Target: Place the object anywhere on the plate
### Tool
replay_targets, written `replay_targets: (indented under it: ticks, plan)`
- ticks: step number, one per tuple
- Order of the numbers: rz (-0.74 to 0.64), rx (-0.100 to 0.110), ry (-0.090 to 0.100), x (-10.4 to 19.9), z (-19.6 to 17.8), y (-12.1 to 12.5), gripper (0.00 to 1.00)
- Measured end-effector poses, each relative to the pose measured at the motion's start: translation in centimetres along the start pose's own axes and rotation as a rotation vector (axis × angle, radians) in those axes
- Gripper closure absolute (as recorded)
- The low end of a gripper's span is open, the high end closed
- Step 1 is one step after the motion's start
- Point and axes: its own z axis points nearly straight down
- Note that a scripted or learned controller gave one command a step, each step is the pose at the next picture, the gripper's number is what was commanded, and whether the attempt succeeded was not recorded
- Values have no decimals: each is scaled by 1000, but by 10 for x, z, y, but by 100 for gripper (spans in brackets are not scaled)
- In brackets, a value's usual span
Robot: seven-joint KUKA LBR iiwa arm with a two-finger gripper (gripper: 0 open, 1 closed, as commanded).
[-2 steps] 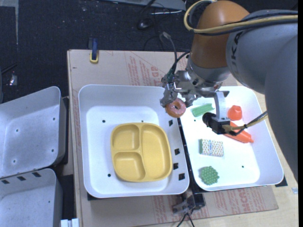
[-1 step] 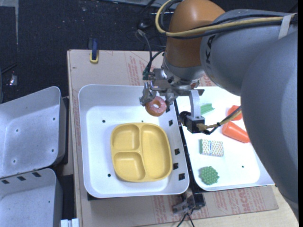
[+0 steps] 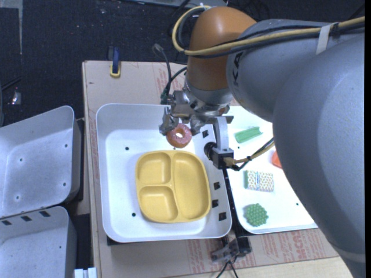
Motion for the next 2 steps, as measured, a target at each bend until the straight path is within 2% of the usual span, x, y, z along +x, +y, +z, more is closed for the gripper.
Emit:
replay_targets:
  ticks: [1,2]
  plan:
    - [2,-2,0,4,-5,-4,100]
    - [2,-2,0,3,-5,-4,0]
